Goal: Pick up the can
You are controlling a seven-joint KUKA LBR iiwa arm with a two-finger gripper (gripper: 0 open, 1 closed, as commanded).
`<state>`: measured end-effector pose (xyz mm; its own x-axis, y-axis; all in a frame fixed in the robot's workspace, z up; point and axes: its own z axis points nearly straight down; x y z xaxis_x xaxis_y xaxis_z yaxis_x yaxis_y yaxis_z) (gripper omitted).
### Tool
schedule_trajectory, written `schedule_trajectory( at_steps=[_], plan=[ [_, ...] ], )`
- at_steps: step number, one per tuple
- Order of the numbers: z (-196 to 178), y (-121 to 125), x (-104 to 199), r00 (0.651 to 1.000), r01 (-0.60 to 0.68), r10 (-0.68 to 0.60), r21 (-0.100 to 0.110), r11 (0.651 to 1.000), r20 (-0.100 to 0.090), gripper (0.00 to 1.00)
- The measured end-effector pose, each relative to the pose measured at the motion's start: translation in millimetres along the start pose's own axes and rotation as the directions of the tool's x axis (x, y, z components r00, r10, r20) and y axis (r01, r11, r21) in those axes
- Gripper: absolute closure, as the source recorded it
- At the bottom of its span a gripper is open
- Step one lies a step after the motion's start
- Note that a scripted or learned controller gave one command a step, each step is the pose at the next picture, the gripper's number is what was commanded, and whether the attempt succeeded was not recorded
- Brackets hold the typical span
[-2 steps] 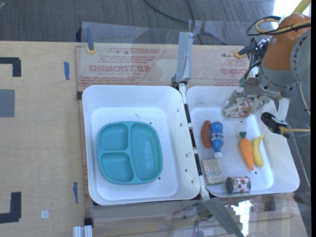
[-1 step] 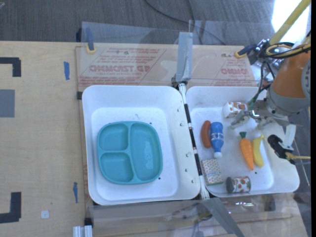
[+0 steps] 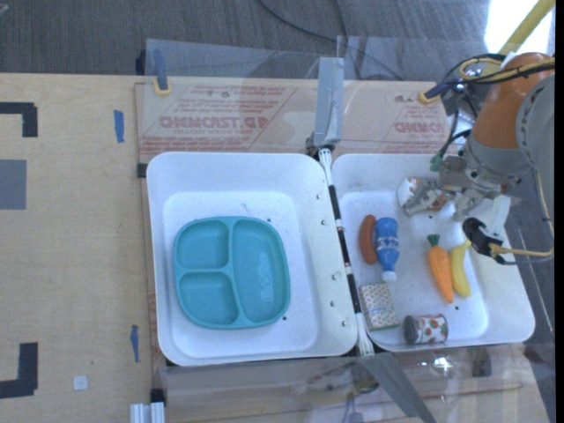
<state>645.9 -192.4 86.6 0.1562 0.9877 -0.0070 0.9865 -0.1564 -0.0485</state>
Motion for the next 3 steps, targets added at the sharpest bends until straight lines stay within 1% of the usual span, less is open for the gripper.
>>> schedule_trajectory(
  at_steps=[1, 2, 3],
  plan=[
    [0.7, 13.2, -13.8, 0.999, 0.032, -0.031, 0.031, 0.999, -0.028, 0.0],
    [-8.6, 13.0, -12.2, 0.999, 0.036, -0.035, 0.031, 0.999, -0.025, 1.0],
    [-8.4, 13.0, -12.1, 0.999, 0.036, -0.036, 0.031, 0.999, -0.025, 0.0]
  ],
)
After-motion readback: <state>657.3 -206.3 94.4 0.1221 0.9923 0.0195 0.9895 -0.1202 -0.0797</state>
